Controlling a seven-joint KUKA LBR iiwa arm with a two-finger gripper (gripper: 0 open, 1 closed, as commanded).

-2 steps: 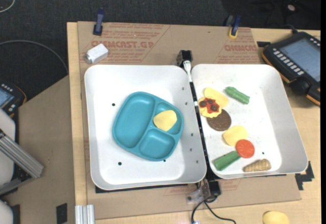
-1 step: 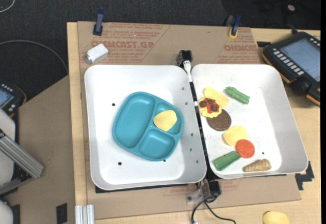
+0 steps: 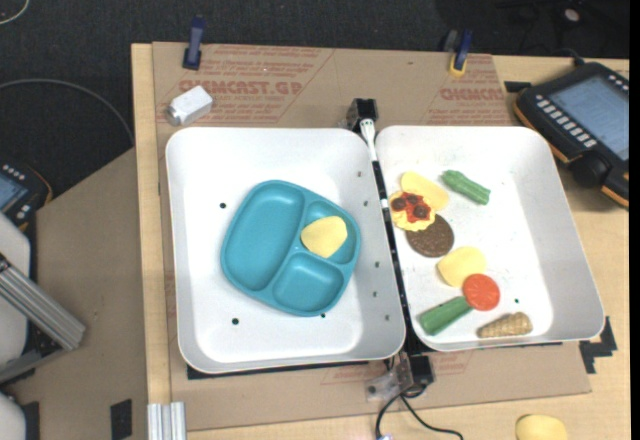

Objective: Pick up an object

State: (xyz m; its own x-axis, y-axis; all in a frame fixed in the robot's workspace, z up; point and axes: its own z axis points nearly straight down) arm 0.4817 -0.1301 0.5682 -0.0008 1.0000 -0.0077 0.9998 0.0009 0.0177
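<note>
- Cardboard covers the bench [image 3: 300,78], and two white bins sit on it side by side; dark floor lies behind.
- Left bin [image 3: 200,228]: a teal tray [image 3: 262,246] with a pale yellow piece [image 3: 325,236] in its right compartment.
- Right bin [image 3: 540,218]: the loose toy food, bunched along the bin's left half near the divider.
- From far to near: a green pod [image 3: 466,187], a yellow-red flower piece [image 3: 415,203], a brown disc [image 3: 431,237], a yellow piece [image 3: 459,265], a red tomato [image 3: 481,291], a green stick [image 3: 443,314], a tan cone [image 3: 504,326].
- As for the tool, I cannot tell its state.
- The arm's side is the right, so I judge the pod, tomato and cone the handiest; pod and stick lie slantwise, so a grip across their short width looks best.
</note>
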